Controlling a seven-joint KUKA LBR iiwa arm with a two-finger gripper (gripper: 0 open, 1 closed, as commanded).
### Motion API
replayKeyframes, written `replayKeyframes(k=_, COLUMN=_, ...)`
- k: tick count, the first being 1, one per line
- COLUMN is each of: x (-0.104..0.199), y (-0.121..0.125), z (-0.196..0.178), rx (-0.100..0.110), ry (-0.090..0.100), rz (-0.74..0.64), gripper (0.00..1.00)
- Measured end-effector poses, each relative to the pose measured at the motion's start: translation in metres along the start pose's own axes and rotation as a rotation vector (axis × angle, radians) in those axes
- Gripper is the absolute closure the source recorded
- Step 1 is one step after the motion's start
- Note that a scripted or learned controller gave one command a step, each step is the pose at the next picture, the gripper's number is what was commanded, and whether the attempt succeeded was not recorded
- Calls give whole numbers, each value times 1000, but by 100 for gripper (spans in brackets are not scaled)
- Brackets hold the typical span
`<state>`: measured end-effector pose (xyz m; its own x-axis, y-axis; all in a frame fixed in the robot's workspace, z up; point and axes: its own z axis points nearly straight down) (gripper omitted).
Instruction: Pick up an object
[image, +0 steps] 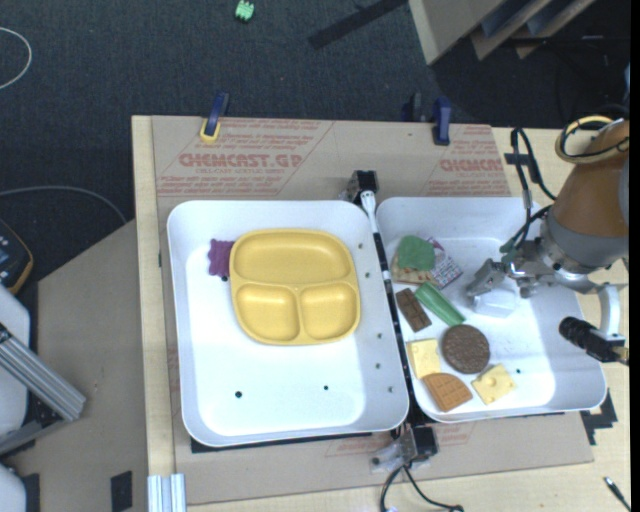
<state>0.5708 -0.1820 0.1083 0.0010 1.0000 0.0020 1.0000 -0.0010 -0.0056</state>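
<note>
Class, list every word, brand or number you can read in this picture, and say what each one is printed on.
"CHEMCAST G P": red print on the brown board under the bins, at the back left; the last letters are unsure.
The same red print, cut short, on the board at the back right; too partial to read in full.
Smaller red lines beneath both: too blurred to read.
Nothing legible on the bins, tray or food items.

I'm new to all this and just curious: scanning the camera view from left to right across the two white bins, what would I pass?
Purple item → yellow divided tray in the left bin → brown bar → round brown cookie → yellow cheese piece in the right bin → gripper.
</note>
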Motion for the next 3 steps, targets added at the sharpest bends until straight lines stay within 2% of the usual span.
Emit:
replayKeyframes(k=1, x=1, y=0, z=25, rx=0, ry=0, rz=-1, gripper=0)
replayKeyframes(k=2, x=0, y=0, z=13, rx=-5, ry=-2, rz=0, gripper=100)
replayKeyframes(k=3, x=3, y=-4, z=-31, rx=-10, ry=-4, rz=-1, gripper=100)
